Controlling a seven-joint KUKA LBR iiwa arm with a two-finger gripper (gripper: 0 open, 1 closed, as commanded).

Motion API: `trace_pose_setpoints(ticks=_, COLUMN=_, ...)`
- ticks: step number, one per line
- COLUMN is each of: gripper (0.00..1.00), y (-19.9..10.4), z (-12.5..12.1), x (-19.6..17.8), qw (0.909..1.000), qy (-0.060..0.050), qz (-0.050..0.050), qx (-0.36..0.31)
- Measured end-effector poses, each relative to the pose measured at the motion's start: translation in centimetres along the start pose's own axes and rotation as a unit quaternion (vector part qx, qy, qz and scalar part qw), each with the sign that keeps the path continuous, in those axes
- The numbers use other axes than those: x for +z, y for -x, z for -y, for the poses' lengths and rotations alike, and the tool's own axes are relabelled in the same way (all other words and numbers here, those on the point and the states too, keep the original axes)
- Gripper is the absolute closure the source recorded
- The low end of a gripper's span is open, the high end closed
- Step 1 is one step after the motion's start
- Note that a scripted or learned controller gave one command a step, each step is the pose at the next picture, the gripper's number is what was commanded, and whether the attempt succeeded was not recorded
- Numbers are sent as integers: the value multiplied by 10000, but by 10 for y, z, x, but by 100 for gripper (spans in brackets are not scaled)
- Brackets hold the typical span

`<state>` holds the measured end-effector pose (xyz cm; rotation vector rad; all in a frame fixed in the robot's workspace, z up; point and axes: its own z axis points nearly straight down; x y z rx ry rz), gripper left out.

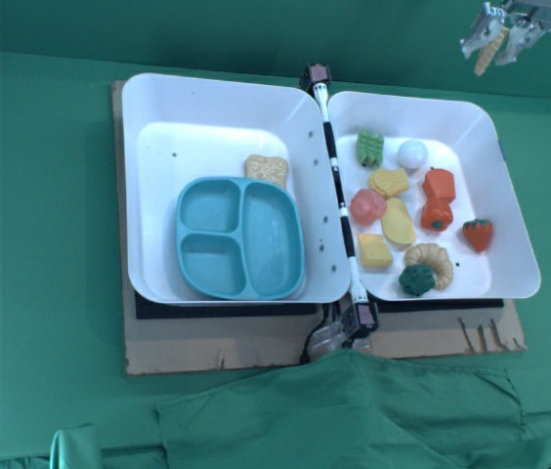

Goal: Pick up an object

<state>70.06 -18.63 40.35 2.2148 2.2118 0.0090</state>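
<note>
My gripper (491,51) hangs high above the bench, beyond the far right corner of the right bin (510,179). It is shut on a small tan-orange stick-shaped piece (487,57), which pokes down between the fingers. In the right bin lie several toy foods: a green piece (369,148), a white ball (412,152), yellow corn (389,181), an orange-red pepper (438,199), a strawberry (478,234), a pink fruit (367,206), a croissant (430,257) and broccoli (416,280).
The left bin (153,115) holds a teal divided plate (240,237) and a waffle-like biscuit (267,169) behind it. A black-and-white bar (338,198) runs between the bins. Green cloth (354,408) bunches at the front.
</note>
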Motion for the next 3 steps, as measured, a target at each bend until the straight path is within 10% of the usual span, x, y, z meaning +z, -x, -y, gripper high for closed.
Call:
trace_pose_setpoints(ticks=2, gripper=100, y=1, z=5, x=-65, qw=10000, qy=12, qz=15, qx=14)
trace_pose_setpoints(ticks=3, gripper=100, y=1, z=56, x=-65, qw=10000, qy=-43, qz=-13, qx=20)
